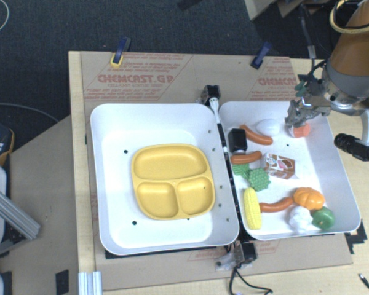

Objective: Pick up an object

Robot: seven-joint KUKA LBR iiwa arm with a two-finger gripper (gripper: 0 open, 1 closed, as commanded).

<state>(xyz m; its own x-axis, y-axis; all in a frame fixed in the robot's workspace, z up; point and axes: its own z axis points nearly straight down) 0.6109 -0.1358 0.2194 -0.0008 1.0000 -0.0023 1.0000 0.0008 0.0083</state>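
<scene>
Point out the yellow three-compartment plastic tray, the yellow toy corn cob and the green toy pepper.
yellow three-compartment plastic tray (170, 162): camera view, on the floor of its large upper compartment.
yellow toy corn cob (251, 208): camera view, on the middle of the cob.
green toy pepper (323, 219): camera view, on its rounded body.

At the upper right of the frame, the robot's grey, rounded metal arm (355, 72) carries a broad orange band above the wrist, smooth and slightly glossy, with a pale yellowish ring-like edge showing at its top. Below the band sits a lighter silver-grey collar. From there a small two-finger gripper of grey metal (300, 117) projects, built of blocky dark and silvery parts, with thin dark cables running beside it.
</scene>
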